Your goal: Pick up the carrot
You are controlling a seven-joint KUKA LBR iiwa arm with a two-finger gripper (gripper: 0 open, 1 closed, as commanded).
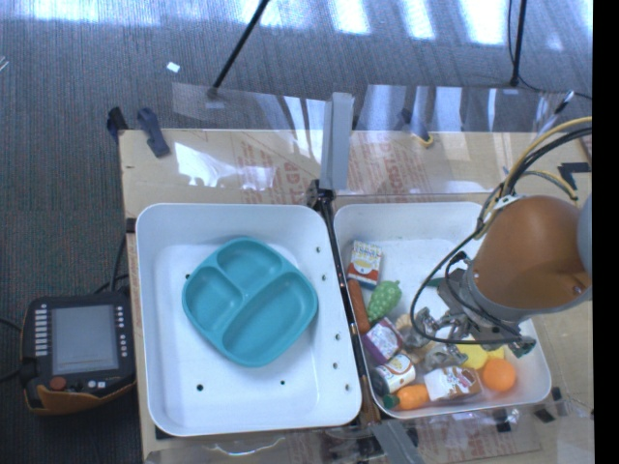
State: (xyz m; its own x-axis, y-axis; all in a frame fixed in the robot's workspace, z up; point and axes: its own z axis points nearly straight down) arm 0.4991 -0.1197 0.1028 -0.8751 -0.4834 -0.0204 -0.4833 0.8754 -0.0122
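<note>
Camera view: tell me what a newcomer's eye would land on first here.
First, the arm's big orange band, hanging over the right bin and hiding part of its clutter. Next, the teal divided plate, lying alone in the left bin. Then the heap of small toy foods under the arm, with the carrot at the right bin's near edge, beside a small bottle.

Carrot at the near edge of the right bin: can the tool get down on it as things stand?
Probably yes. The carrot lies uncovered from above, left of where the arm hangs. It is crowded, though: a small can and a packet touch or nearly touch it, and the bin wall is close.
</note>
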